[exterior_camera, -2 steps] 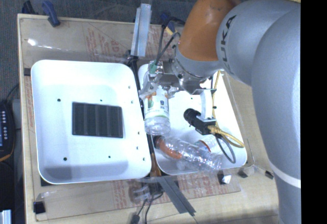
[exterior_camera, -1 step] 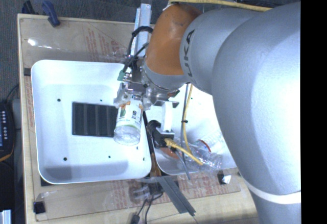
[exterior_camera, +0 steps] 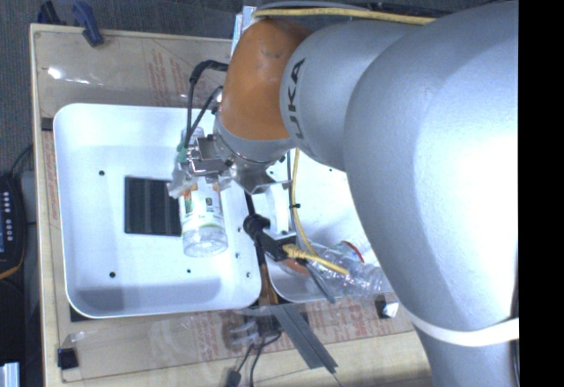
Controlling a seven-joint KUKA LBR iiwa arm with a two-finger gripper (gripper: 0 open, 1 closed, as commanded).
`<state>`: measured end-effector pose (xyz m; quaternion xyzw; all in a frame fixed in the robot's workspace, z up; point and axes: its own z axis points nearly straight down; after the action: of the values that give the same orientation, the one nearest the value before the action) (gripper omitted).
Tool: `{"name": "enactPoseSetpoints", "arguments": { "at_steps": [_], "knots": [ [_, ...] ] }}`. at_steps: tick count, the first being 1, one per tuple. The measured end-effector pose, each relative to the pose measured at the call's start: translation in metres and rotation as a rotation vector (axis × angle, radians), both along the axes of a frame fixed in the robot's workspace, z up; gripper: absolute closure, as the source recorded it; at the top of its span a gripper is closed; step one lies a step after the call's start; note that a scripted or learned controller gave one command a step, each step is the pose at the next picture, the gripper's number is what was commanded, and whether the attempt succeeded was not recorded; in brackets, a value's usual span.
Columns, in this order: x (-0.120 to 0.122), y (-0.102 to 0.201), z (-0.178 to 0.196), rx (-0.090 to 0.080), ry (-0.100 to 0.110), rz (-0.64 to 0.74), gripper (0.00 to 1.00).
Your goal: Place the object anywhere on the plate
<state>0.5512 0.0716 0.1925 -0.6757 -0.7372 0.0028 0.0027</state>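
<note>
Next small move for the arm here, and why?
Probably shift left: the bottle at the end effector hangs just right of the dark plate in the left bin, not yet over it. Whether it is truly gripped is unclear.

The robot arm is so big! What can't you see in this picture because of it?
- Right bin: mostly hidden under the grey arm in the camera view.
- Pincer: its fingers are hidden by the wrist and the bottle.
- Bottle label: too small to read.
- Crinkly clear thing: partly hidden by the arm.
</note>
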Motion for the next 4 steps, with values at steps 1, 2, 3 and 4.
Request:
{"name": "enactPoseSetpoints", "arguments": {
  "at_steps": [1, 2, 3, 4],
  "knots": [
    [0.044, -0.052, 0.025, 0.0, -0.005, 0.063, 1.0],
    [0.014, 0.008, -0.002, 0.002, -0.002, 0.424, 1.0],
    [0.02, -0.031, 0.041, 0.002, -0.007, 0.424, 1.0],
    [0.074, -0.047, 0.037, 0.002, -0.006, 0.538, 1.0]
  ]
}}
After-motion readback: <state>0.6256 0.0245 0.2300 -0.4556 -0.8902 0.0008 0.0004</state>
